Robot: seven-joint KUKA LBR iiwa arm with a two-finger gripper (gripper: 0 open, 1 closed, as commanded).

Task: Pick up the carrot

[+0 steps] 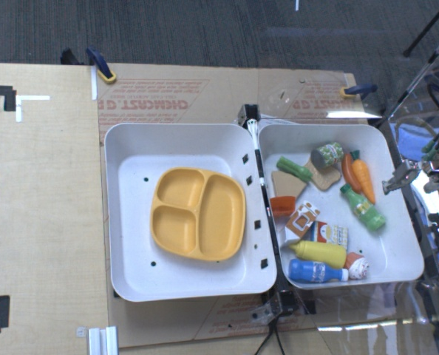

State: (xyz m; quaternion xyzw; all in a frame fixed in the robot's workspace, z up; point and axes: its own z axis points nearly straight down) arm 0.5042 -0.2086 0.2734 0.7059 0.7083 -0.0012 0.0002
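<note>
The carrot (361,176) is orange with a green top. It lies in the right bin (401,228) near the far right wall, with its tip pointing toward the front. A green bottle (364,208) lies just in front of it and a dark round can (328,154) sits to its left. My gripper (406,176) shows as grey metal parts just outside the bin's right rim, to the right of the carrot and apart from it. Nothing is held in it that I can see.
The right bin also holds a green pickle (295,170), a brown slab (290,186), a small carton (303,218), a yellow bottle (319,253) and a blue bottle (315,272). A yellow divided plate (199,213) sits in the left bin (123,198).
</note>
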